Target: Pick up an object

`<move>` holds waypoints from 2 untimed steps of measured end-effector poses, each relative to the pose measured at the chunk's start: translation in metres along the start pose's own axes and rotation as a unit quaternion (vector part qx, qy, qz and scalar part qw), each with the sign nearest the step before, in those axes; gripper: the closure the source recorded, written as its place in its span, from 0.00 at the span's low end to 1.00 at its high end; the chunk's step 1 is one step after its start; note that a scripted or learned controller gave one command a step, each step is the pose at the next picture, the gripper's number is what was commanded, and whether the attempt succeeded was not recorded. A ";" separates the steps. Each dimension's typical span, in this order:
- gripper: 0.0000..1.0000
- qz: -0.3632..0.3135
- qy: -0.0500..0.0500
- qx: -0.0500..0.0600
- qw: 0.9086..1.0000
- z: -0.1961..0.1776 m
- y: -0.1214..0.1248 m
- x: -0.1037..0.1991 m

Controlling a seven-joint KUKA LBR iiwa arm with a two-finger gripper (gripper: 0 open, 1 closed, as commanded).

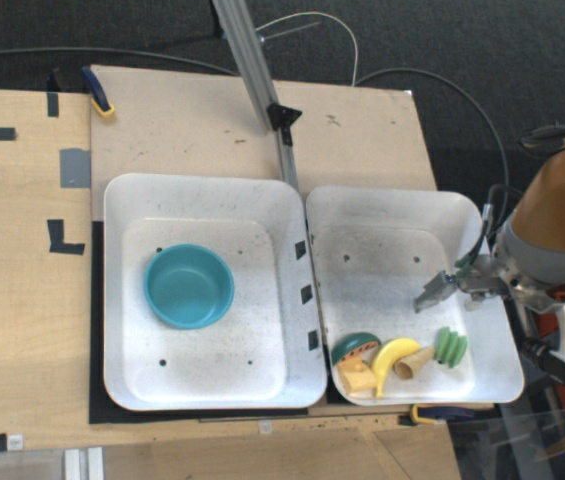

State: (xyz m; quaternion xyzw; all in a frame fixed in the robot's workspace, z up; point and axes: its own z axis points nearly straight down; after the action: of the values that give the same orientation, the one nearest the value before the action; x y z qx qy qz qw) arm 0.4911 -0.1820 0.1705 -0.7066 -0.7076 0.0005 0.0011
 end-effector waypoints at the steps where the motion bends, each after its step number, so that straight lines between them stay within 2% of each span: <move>1: 0.00 0.000 0.000 0.003 1.000 0.059 0.007 0.003; 2: 0.00 0.000 -0.001 0.000 1.000 0.081 0.008 0.003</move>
State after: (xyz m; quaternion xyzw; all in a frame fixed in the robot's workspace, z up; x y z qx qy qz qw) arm 0.4984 -0.1789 0.0891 -0.7068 -0.7074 0.0007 0.0002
